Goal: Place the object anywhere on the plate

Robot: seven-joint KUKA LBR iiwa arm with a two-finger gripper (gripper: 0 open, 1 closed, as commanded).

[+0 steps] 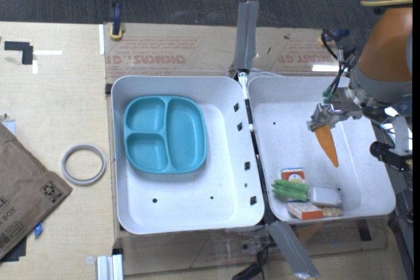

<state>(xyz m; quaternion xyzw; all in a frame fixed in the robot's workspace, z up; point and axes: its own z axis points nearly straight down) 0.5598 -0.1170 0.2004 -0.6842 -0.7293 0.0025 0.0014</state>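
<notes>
A blue plate point(165, 135) with three compartments lies in the left bin point(184, 206). Over the right bin point(282, 108), my gripper point(323, 121) is shut on the thick end of an orange carrot point(327, 144). The carrot hangs point-down toward the bin's right side, lifted off the floor. The plate is far to the left of the gripper, across the divider between the bins.
At the front of the right bin lie a green leafy toy point(291, 190), a small red-and-white box point(293, 175), a grey-white block point(325, 196) and an orange-brown packet point(305, 210). A tape ring point(83, 163) and a brown bag point(23, 190) sit on the bench to the left.
</notes>
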